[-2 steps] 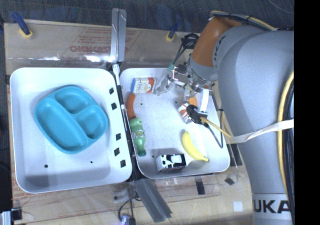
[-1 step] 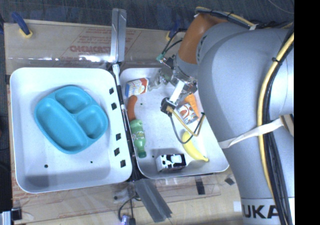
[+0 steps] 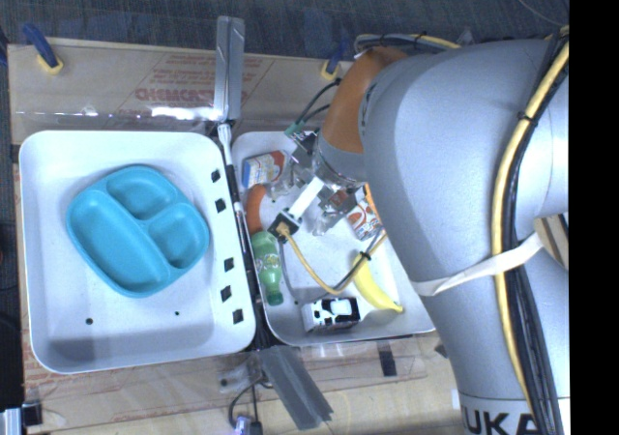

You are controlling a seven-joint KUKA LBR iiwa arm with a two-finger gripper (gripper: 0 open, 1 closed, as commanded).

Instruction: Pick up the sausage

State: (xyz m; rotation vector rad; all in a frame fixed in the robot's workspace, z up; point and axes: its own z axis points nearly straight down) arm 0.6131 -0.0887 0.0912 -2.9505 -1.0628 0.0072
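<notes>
The sausage [image 3: 255, 208] is an orange-red piece lying against the left wall of the right bin [image 3: 416, 322], just above a green bottle [image 3: 268, 266]. My gripper [image 3: 302, 184] hangs low over the upper middle of that bin, a little to the right of and above the sausage. The wrist and its fittings hide much of the gripper's tip. Nothing can be seen held in it.
The right bin also holds a small carton [image 3: 261, 169] at the top left, a printed packet [image 3: 365, 222] under the wrist, a banana [image 3: 375, 290] and a black-and-white toy car [image 3: 334, 311] near the front. A blue divided plate [image 3: 138, 228] lies in the left bin [image 3: 58, 327].
</notes>
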